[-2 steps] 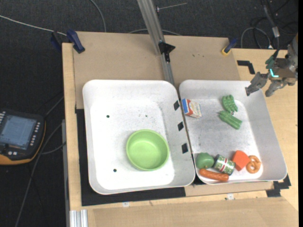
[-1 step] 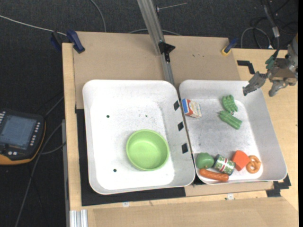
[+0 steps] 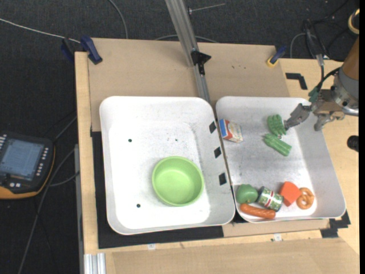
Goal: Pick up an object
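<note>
My gripper point(image 3: 307, 119) hangs at the right bin's point(image 3: 328, 170) far right side, open, with nothing between its fingers. One fingertip point(image 3: 296, 118) is just right of a green toy point(image 3: 276, 124); a second green piece point(image 3: 278, 145) lies below that one. A small red and white carton point(image 3: 231, 131) sits near the bin's left wall. Along the front edge lie a green pepper point(image 3: 246, 193), a small can point(image 3: 269, 199), a red sausage point(image 3: 258, 212), an orange-red block point(image 3: 290, 192) and a pretzel point(image 3: 305, 198).
A light green bowl point(image 3: 177, 180) rests in the left bin point(image 3: 131, 124). A metal pole point(image 3: 185, 33) slants down to the gap between the bins. Cables and a handheld pendant point(image 3: 23, 164) lie off the bench to the left.
</note>
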